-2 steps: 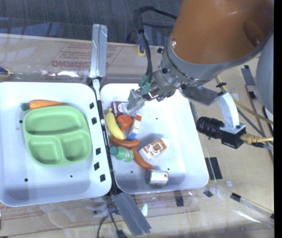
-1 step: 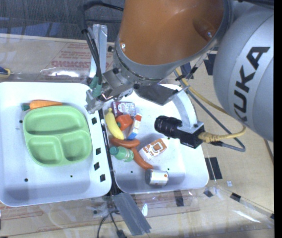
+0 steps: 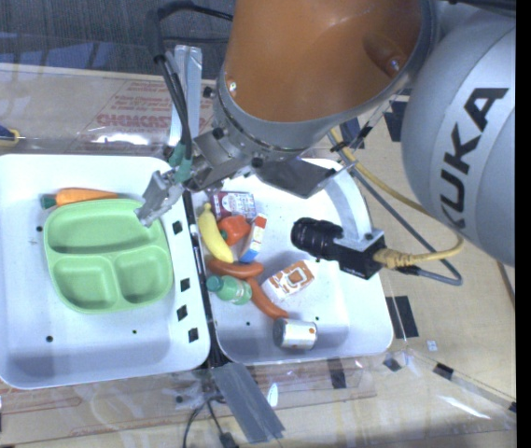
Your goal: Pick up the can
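The can [image 3: 296, 334] is small and silvery, lying on its side near the front edge of the right bin [image 3: 363, 329]. My gripper [image 3: 166, 136] hangs over the ridge between the two bins, toward the back, well up and left of the can. Its two grey fingers are spread wide: one points toward the back, and the other reaches down-left to the rim of a green divided tray [image 3: 106, 255]. It is open, with nothing between the fingers.
The right bin also holds a banana [image 3: 211, 234], a red item [image 3: 233, 229], a small carton [image 3: 255, 235], an orange sausage-like piece [image 3: 267, 301], a green bottle [image 3: 231, 291] and an orange packet [image 3: 291, 278]. A carrot [image 3: 86, 195] lies behind the tray in the left bin [image 3: 22, 343].
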Available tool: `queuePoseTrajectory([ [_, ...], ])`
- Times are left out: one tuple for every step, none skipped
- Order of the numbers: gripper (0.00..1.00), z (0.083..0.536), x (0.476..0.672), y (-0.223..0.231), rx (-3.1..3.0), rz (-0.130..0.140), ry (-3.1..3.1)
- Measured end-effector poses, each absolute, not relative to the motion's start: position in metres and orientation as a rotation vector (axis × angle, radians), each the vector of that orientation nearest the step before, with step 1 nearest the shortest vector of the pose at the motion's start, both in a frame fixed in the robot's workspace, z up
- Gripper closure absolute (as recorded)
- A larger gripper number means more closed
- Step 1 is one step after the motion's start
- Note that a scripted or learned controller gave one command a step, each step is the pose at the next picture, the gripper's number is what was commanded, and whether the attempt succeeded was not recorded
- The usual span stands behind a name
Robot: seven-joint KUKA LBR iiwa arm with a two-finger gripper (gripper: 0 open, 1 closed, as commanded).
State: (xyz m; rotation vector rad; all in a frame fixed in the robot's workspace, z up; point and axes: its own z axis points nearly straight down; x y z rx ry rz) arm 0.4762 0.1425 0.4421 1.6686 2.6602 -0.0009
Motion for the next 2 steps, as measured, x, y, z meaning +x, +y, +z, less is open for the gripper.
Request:
queuePoseTrajectory([
  [1.0,0.4524,0.4767,0.1436,1.661,-0.002,2.664],
  [0.0,0.4524,0.4767,0.1435,1.661,-0.002,2.664],
])
